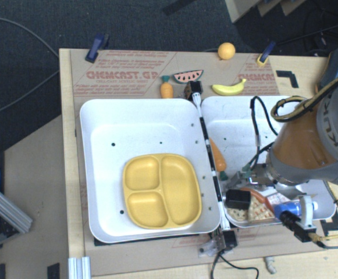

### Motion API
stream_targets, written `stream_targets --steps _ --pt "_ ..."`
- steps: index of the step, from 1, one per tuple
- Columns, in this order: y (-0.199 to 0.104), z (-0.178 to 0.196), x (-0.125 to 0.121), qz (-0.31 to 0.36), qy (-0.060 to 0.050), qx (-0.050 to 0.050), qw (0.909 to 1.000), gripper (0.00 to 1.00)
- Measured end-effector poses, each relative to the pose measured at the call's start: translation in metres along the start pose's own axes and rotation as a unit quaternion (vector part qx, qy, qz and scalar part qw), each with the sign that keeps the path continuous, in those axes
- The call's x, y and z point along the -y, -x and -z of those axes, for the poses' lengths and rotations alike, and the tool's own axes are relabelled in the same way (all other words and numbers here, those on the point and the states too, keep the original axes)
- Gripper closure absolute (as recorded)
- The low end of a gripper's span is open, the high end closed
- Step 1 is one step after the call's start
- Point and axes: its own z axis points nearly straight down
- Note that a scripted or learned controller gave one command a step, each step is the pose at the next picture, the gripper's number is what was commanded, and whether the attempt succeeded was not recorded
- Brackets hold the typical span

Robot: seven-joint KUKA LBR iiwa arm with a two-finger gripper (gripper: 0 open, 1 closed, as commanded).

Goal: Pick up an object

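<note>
Carrot lies at left edge of right bin, against divider, near my gripper. Gripper low over front of same bin; my grip state: cannot tell. Yellow plate in left bin.

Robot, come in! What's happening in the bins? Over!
Gripper low in right bin, over the toys; grip unclear. Carrot by the divider. Yellow plate in left bin. Banana outside.
</note>
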Motion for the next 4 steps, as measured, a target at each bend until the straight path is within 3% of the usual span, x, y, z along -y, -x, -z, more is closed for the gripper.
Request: stream_targets --steps 1,2,3,4 --pt "0.0 0.01 0.0 0.0 0.001 0.001 1.0 1.0" --pt "-0.083 0.1 0.0 0.001 0.0 -0.001 1.0 1.0" --pt "-0.133 0.1 -0.015 0.001 0.0 0.0 1.0 1.0" --pt "-0.184 0.1 0.001 0.001 -0.002 -0.001 1.0 1.0"
